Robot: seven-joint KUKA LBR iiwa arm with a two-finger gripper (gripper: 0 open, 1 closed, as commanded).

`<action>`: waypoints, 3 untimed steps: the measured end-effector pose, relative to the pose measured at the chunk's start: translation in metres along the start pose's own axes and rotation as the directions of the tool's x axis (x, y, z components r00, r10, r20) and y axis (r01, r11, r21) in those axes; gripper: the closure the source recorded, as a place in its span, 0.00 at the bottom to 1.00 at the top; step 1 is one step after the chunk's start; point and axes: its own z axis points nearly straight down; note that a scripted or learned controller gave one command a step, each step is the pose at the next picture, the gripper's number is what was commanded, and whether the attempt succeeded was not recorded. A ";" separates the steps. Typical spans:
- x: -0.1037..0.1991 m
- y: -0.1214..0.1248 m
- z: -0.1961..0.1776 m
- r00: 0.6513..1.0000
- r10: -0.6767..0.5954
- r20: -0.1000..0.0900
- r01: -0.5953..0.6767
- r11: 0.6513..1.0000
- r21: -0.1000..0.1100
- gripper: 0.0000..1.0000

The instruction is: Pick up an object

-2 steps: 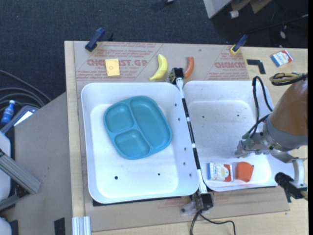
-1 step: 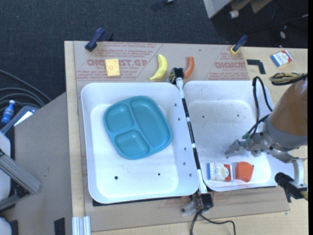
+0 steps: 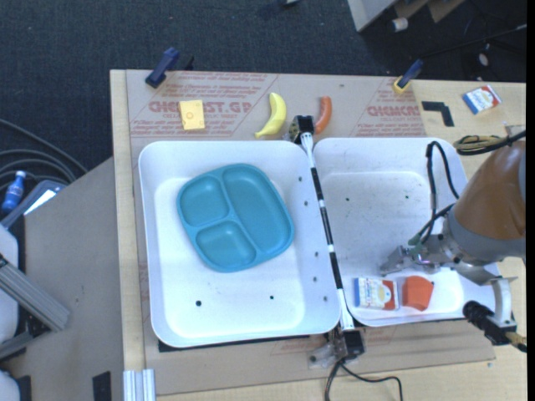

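The gripper [image 3: 399,260] hung low over the right bin [image 3: 368,161], near its front edge; whether it was released or clenched, I cannot tell. Just in front of it, an orange object [image 3: 418,293] and a small carton [image 3: 375,293] lay side by side against the front wall. The left bin [image 3: 167,307] carried a blue divided plate [image 3: 235,216].

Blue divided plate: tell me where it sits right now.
The blue divided plate lies in the left bin, toward that bin's far side in the camera view, across the divider from the right bin where the gripper works.
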 end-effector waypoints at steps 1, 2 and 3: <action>0.000 0.000 -0.010 1.000 0.001 0.001 -0.001 1.000 -0.002 1.00; 0.000 0.000 -0.010 1.000 0.001 0.001 -0.001 1.000 -0.002 0.00; 0.000 0.000 -0.019 1.000 0.001 0.001 -0.001 1.000 -0.002 1.00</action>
